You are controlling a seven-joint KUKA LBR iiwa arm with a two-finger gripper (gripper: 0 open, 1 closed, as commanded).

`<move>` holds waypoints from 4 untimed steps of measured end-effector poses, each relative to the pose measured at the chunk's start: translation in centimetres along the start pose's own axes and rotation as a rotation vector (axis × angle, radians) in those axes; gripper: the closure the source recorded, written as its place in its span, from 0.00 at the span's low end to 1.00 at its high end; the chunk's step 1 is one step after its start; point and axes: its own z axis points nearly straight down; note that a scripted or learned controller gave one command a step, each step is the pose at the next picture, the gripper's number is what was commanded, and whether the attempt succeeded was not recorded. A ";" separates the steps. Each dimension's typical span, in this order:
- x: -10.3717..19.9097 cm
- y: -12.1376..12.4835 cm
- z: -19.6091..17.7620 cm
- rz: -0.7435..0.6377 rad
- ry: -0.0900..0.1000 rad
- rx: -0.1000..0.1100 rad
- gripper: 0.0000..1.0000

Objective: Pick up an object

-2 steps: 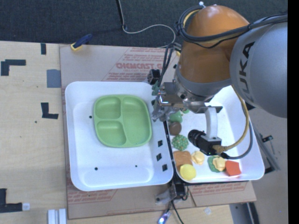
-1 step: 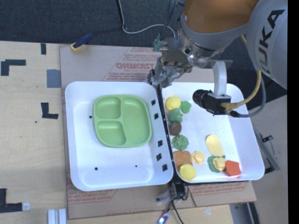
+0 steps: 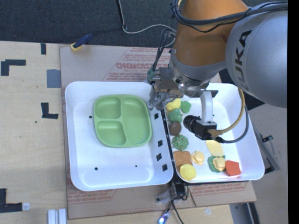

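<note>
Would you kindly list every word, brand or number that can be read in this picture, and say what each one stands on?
"UKA": large dark letters on the grey arm, at the upper right; the start of the brand name is cut off from sight.
Red printing on the cardboard sheet behind the bins: partly hidden by the arm and too blurred to read with confidence.
Nothing readable shows on the green tray or the bins.
</note>
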 end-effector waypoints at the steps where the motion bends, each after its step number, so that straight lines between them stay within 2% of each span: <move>1: 11.1 1.3 -8.8 -0.013 0.008 -0.018 1.00; 2: 11.4 -4.6 8.4 -0.003 -0.005 0.011 1.00; 3: 12.8 2.8 -20.0 -0.004 0.009 -0.027 1.00; 4: 11.0 -4.9 -14.2 -0.003 0.001 -0.002 1.00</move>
